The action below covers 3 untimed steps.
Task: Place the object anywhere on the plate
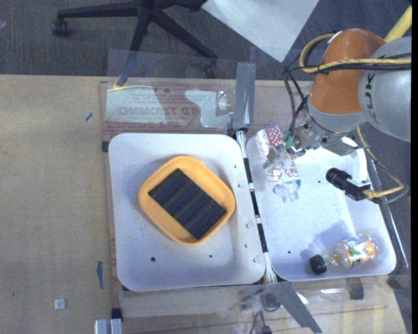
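Gripper (292,147) at crumpled clear bottle (279,164) in right bin (366,258); grip state unclear. Yellow plate (151,210) still bare; transfer remains.

A small bottle (343,254) with an orange label and a black cap lies on its side in the right bin (326,225). A black chair base (140,19), maybe, stands on the floor.

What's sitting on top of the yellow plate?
A dark, ridged rectangular slab lies flat on the yellow plate, covering its middle. The plate's rim shows all around it; whatever is under the slab is hidden.
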Available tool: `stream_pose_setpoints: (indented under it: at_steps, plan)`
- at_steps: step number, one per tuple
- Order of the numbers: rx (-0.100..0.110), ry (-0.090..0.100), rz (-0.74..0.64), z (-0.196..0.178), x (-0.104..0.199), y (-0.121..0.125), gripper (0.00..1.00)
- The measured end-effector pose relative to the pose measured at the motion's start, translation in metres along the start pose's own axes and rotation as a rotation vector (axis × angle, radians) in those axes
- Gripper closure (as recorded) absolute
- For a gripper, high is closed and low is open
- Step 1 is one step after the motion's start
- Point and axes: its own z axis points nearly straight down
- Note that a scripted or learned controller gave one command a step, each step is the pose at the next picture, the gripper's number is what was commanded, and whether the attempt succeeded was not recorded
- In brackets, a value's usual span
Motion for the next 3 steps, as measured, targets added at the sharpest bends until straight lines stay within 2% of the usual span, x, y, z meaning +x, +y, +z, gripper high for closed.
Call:
stream_pose_setpoints:
  at_steps: [1, 2, 3]
  plan:
    - [0.021, -0.009, -0.012, 0.0, 0.024, 0.012, 1.0]
    - [0.025, -0.015, -0.069, -0.001, 0.026, 0.013, 1.0]
    - [-0.009, -0.032, -0.063, -0.011, 0.042, 0.026, 1.0]
